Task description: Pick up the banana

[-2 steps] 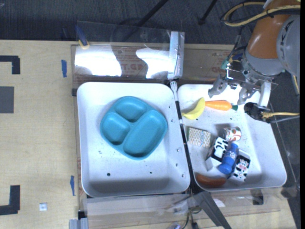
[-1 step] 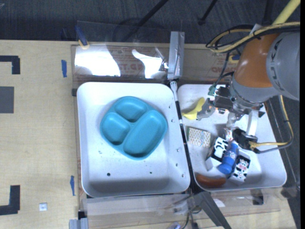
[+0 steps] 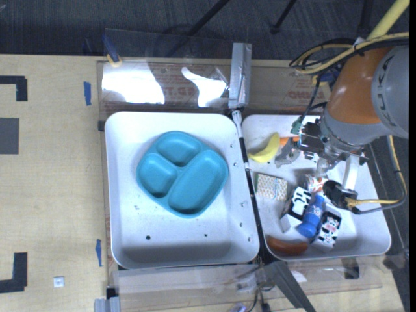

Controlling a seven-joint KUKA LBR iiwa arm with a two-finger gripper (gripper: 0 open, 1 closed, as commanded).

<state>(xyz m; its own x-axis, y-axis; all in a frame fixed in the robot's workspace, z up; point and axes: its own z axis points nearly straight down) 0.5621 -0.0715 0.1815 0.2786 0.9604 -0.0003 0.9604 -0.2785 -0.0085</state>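
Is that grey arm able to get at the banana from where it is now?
Probably yes. The banana lies in the right bin, at its far left corner, with nothing on top of it. The gripper hangs just beside it. The bin's wall close by might crowd the grasp.

Banana (image 3: pixel 265 147): yellow, short, curved, skin looks intact. It is seen lying flat on the floor of the right bin (image 3: pixel 374 242), in the far-left corner, close against the wall shared with the left bin. The long axis is angled, with the upper end pointing toward the bin's far-right and the lower end toward the dividing wall. The right end is partly overlapped by the tool (image 3: pixel 286 153), so that tip cannot be fully made out. It is set apart from the clutter nearer the bin's front.
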